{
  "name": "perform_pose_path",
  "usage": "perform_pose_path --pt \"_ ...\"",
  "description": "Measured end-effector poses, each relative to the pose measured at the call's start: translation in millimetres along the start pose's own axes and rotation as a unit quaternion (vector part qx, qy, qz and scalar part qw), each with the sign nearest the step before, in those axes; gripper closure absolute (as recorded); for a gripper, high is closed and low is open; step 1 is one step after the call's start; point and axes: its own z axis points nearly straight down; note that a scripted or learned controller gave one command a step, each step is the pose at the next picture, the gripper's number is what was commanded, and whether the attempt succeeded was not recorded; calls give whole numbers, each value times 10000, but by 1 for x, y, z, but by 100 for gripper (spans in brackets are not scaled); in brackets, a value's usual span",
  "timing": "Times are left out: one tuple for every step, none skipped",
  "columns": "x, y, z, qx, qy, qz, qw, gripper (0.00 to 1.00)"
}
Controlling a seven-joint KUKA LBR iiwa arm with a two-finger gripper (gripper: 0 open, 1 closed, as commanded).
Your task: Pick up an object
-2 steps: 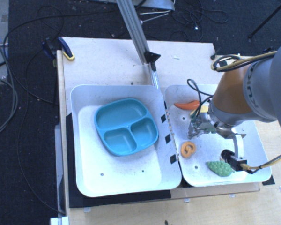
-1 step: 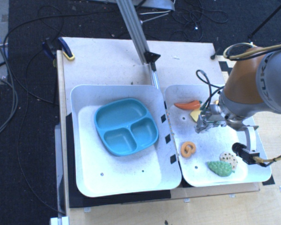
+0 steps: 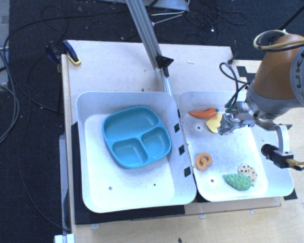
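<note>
Jaws [image 3: 224,127] touch the yellow piece [image 3: 213,124] beside the carrot [image 3: 203,113].

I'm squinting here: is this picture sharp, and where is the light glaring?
Camera view: mildly soft throughout, so the small toy foods look fuzzy; the shallow white right bin looks bright and washed out; the blue three-compartment plastic plate shows even colour, with faint shadows along its dividers.

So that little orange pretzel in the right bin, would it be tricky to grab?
Probably a bit. The pretzel lies flat on the bin floor, so there is little height to pinch. It looks small and likely light, so a nudge might slide it. Its holes could offer an edge.
</note>
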Motion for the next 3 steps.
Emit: perform_pose_path --pt "57 4 -15 15 16 -31 10000 100" --pt "110 -8 -15 38 19 -31 10000 100" --pt "170 -9 -9 36 17 -35 10000 100"
